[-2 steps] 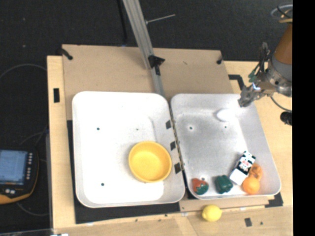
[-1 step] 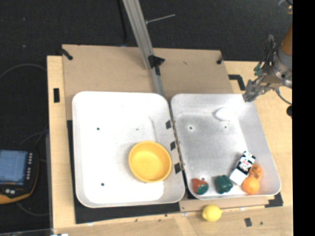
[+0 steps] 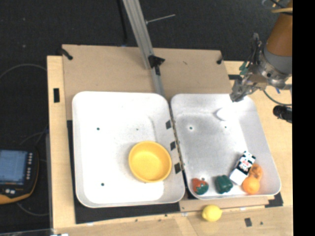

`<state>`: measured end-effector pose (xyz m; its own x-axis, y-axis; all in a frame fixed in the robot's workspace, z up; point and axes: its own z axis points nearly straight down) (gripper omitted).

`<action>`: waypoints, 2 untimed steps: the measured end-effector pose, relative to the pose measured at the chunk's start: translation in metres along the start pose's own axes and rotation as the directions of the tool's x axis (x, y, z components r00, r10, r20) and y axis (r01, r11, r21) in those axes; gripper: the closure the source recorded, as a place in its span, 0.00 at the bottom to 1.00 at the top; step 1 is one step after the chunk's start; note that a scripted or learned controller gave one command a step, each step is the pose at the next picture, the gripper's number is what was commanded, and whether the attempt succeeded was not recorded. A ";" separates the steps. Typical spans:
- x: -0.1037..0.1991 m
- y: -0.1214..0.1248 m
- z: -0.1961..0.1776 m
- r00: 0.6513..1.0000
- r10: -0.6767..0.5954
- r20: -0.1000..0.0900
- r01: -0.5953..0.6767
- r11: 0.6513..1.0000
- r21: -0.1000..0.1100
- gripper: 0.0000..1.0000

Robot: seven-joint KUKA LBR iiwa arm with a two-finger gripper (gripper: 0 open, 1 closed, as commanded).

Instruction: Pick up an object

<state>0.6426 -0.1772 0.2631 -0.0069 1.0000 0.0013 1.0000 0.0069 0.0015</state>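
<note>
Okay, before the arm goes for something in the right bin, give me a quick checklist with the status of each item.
1. Targets present: ok. A red object, a green object, an orange fruit and a black-and-white box lie along the near edge of the right bin.
2. Gripper position: not ok. It hangs over the bin's far right corner, away from the cluster.
3. Jaws open: cannot tell.
4. Object spacing: not ok. The box and the orange fruit touch.
5. Strays: not ok. A lemon lies on the bench outside the bins.
6. The yellow bowl in the left bin is away from the cluster: ok.
</note>
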 end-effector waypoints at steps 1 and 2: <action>0.055 -0.002 -0.008 1.000 -0.001 0.000 0.001 1.000 0.000 1.00; 0.098 -0.009 0.003 1.000 0.001 0.001 -0.001 1.000 0.002 1.00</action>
<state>0.6328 -0.0791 0.2600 -0.0055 1.0000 0.0003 1.0000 0.0055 -0.0003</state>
